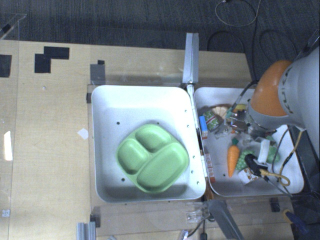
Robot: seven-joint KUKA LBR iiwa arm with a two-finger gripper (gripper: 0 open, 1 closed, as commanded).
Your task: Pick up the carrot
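Observation:
The carrot (232, 158) is orange and lies lengthwise in the middle of the right bin (295, 184), with a leafy green piece (243, 160) against its right side. My gripper (239, 127) hangs just beyond the carrot's far end, low over the bin, below the arm's orange band (267, 94). Nothing of the carrot is lifted; it rests on the bin floor.
The left bin (105, 109) holds a green divided plate (152, 157). In the right bin, a blue tube (203, 122) lies by the left wall, a brown and green packet (216, 116) sits at the far side, and a green object (272, 153) lies to the right.

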